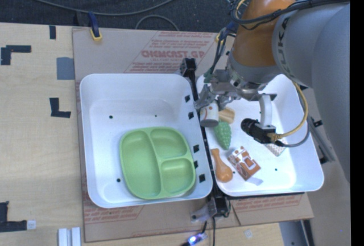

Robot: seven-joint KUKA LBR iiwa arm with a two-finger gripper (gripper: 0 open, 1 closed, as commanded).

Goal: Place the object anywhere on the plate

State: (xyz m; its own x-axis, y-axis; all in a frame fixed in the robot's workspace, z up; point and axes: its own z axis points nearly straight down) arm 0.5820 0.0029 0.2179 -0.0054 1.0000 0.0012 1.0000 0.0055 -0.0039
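From above, the green divided plate (158, 162) lies in the left bin (94, 97) with nothing on it. The arm (296, 34) reaches over the right bin (304, 179), its gripper (211, 103) low near that bin's left wall; whether it grips anything cannot be told. Just beneath it sit a small pale cylinder (209, 117) and a green textured object (223, 135), with an orange piece (221, 166) and a brown-and-white packet (244, 162) nearer the front.

camera view: fixed overhead; slanted down; both bins (91, 125) in frame
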